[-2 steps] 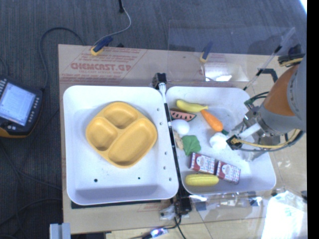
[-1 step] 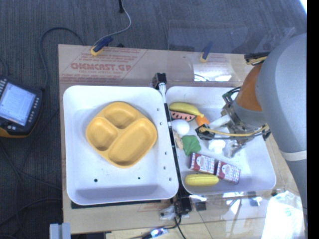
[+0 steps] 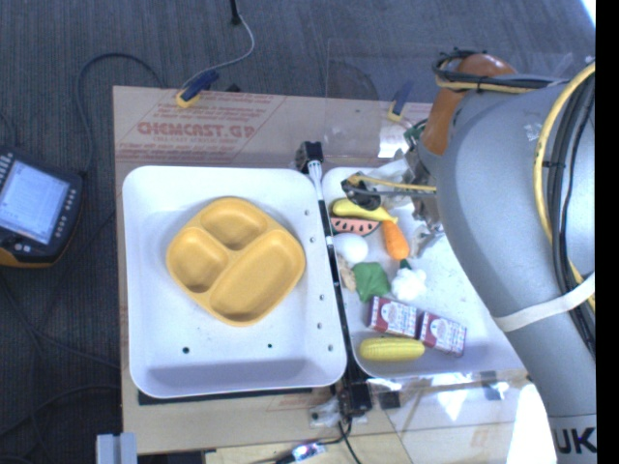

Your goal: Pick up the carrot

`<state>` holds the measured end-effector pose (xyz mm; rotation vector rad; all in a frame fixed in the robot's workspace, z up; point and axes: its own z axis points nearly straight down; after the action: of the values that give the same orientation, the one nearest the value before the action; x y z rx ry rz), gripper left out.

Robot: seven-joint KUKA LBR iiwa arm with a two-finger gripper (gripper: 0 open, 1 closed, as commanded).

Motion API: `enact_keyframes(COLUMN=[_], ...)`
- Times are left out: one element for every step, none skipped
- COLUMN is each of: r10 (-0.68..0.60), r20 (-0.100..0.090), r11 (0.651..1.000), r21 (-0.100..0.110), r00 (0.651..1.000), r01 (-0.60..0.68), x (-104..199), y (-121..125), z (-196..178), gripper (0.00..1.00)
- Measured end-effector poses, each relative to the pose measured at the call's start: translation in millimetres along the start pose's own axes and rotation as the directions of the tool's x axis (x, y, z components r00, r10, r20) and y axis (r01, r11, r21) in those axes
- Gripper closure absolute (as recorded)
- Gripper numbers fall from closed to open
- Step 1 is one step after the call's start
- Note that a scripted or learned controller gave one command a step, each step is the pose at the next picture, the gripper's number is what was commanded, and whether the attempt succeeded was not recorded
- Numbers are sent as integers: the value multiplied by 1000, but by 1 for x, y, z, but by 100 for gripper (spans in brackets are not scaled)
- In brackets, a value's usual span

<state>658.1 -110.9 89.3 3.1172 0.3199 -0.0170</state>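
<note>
The orange carrot [image 3: 396, 240] with its green tip lies in the right bin [image 3: 481, 356], near the bin's far end and pointing toward the near side. My gripper [image 3: 423, 230] hangs low over the same bin, just to the right of the carrot and close to it. The bulky grey arm hides most of the gripper. Nothing shows the carrot lifted off the bin floor.
Around the carrot lie a yellow banana [image 3: 362, 209], a watermelon slice [image 3: 350, 226], a white egg [image 3: 354, 249], a green leafy piece [image 3: 372, 280], a white lump [image 3: 409, 283], two red cartons [image 3: 416, 325] and a corn cob [image 3: 390, 349]. A yellow divided plate [image 3: 235, 259] sits in the left bin [image 3: 155, 356].
</note>
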Motion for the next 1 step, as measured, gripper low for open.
enact_keyframes(r10=[2], r20=[-17], r11=[1000], r21=[3], r00=[1000], r01=[-2], x=[-74], y=[-30], z=[0], gripper=[0])
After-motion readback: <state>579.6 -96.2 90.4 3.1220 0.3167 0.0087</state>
